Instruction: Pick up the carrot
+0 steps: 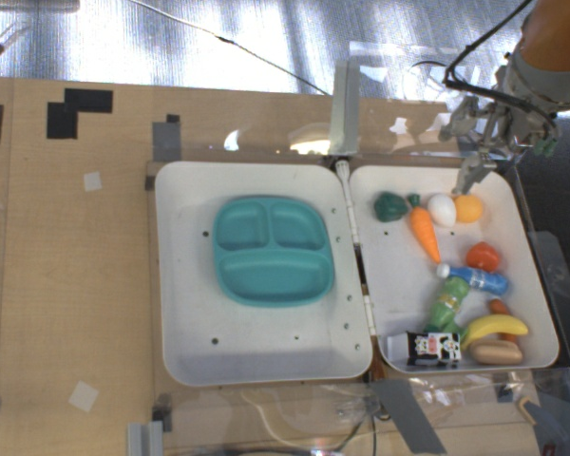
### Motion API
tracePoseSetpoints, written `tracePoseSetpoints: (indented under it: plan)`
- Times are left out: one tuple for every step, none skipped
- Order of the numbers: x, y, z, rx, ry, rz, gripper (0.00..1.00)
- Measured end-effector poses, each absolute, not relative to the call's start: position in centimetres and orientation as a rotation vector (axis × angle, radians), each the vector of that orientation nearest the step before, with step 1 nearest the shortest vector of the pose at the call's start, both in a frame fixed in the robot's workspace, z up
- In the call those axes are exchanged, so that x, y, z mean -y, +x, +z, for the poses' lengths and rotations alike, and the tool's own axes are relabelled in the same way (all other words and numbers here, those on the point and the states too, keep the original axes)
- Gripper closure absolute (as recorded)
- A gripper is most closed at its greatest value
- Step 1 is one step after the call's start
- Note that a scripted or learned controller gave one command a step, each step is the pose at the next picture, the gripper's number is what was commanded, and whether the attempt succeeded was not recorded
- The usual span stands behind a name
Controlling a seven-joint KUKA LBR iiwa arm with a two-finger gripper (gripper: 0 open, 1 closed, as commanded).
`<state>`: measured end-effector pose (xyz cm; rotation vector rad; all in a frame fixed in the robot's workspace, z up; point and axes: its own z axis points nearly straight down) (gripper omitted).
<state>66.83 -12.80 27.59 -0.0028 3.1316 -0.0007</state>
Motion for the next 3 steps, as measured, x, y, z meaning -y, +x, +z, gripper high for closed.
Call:
tracePoseSetpoints:
  plan:
    - [16.3, 66.7, 13.3, -3.144, -0.038, 0.003, 0.00]
    - [18.1, 65.6, 9.3, -3.124, 0.055, -0.006, 0.00]
    - [17.7, 65.9, 10.5, -3.115, 0.043, -0.005, 1.00]
